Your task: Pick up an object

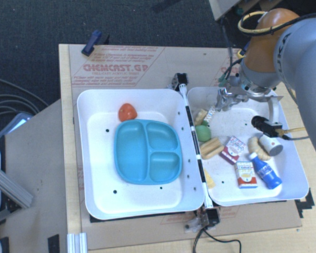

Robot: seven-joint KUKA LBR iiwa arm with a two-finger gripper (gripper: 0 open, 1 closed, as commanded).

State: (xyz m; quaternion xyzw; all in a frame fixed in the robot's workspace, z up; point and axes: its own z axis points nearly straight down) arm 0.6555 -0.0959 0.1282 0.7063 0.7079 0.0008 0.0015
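**Gripper Hanging Over the Far End of the Right Bin**

Two white bins are sitting side by side. The left bin (97, 186) is holding one blue divided plate (147, 152) and one orange-red ball (127, 111) just beyond it.

The right bin (227, 187) is holding eight things:
- one red-and-white carton (233, 149) near its middle
- a second carton (246, 174) just nearer the camera
- one blue bottle (265, 172) with a white cap, lying beside that carton
- one silvery cylinder (270, 144)
- one green ball (203, 133)
- one tan block (210, 147) touching the ball
- one pale piece (201, 116)
- one yellow scrap (208, 181)

The gripper (223, 100) is hanging over the far left part of the right bin, near the pale piece. Whether it is open, closed or touching anything cannot be told from this angle.

The yellow scrap is lying partly behind the bin wall. The pale piece is too small to identify. The arm is running out of view at the right edge.
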